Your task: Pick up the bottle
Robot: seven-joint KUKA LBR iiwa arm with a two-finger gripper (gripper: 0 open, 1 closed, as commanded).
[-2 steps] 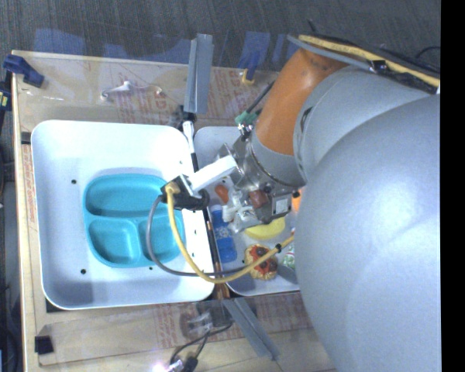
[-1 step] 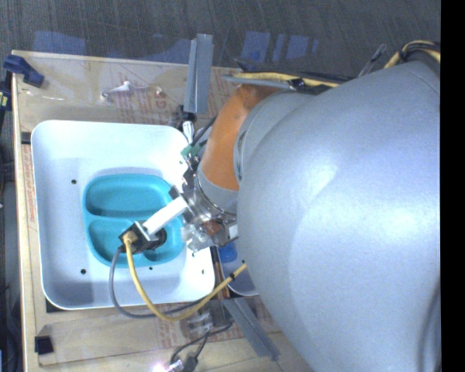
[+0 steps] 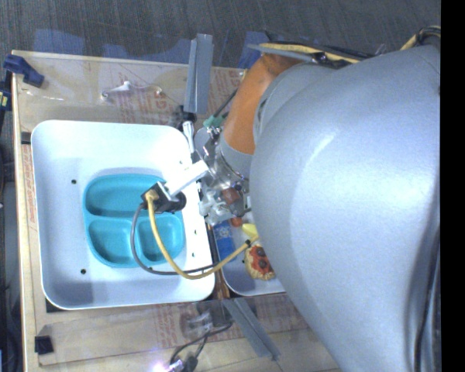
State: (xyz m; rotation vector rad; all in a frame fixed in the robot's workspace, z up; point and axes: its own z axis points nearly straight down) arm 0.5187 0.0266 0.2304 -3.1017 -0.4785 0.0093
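Over both bins hangs the big grey arm [image 3: 349, 200], hiding most of the right bin [image 3: 240, 285] because it reaches down there. Beside it, the left bin [image 3: 54, 208] keeps a blue tray [image 3: 112, 223]. I cannot pick out the bottle or the gripper.

Blue bottle [image 3: 224, 242] lies in right bin [image 3: 236, 285].

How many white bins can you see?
2. One white bin sits on the left, holding a blue tray. The other bin is right of it, mostly covered by the arm; more things may be hidden underneath.
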